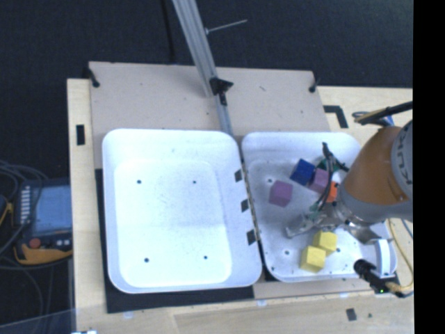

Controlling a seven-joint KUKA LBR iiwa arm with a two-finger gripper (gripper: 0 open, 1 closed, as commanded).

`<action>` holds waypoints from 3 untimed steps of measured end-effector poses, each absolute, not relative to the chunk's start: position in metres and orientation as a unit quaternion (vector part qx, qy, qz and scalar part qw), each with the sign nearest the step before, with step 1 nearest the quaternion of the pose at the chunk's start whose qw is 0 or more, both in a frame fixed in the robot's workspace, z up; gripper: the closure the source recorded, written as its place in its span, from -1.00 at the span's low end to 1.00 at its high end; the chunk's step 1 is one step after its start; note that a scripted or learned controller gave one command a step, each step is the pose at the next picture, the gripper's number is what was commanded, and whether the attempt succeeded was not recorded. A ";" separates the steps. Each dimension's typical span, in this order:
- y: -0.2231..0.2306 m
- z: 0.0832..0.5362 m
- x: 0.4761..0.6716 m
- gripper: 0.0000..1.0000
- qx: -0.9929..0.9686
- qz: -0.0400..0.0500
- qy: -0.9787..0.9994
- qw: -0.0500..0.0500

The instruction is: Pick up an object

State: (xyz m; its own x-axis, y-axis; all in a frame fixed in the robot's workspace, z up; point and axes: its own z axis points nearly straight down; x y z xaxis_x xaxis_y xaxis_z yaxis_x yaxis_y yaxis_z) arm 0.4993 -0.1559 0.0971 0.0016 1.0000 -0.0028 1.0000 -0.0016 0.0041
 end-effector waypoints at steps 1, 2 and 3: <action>-0.157 0.109 0.501 1.00 0.710 0.002 0.704 0.004; -0.156 0.158 0.511 1.00 0.706 0.002 0.708 0.003; -0.158 0.211 0.523 1.00 0.706 0.002 0.708 0.003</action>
